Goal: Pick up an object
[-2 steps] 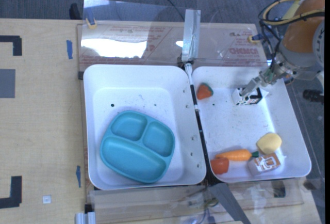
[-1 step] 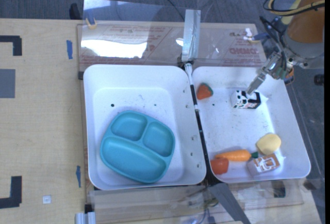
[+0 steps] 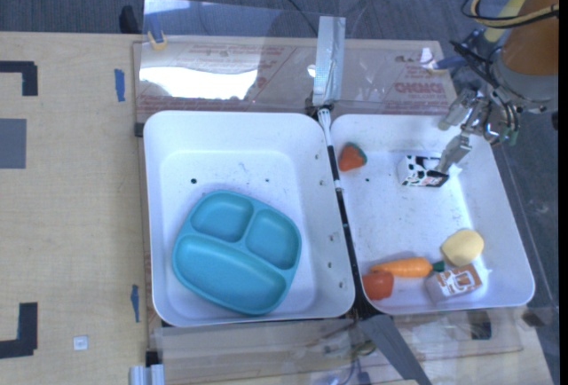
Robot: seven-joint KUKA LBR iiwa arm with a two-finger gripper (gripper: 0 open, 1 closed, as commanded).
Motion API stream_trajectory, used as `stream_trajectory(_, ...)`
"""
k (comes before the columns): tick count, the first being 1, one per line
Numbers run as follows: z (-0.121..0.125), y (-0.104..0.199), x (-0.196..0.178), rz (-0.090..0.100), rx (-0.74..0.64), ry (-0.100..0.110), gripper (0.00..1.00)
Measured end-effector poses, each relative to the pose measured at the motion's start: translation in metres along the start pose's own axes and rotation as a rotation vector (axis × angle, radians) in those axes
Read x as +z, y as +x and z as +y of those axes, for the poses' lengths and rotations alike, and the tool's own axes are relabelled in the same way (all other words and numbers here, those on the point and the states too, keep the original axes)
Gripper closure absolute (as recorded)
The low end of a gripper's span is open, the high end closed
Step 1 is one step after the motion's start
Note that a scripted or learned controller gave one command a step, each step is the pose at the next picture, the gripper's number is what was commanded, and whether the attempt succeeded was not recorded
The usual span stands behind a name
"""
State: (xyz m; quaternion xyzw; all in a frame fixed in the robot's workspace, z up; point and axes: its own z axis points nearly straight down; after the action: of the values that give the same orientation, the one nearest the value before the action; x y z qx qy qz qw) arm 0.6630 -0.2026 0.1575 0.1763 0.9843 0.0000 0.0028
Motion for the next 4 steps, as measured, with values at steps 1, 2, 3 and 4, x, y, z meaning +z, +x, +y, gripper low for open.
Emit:
stream_trajectory(1, 0.015, 0.015, 0.005, 0.004, -0.217, -0.001, 0.00)
stream_trajectory(2, 0.015, 0.012, -0.006, -0.004, -0.214, -0.003, 1.00)
stream_trajectory(3, -0.021, -0.004, -0.100, -0.009, -0.369, 0.002, 1.00)
stream_trajectory(4, -0.010, -0.011, -0.122, -0.006, -0.556, 0.000, 1.00)
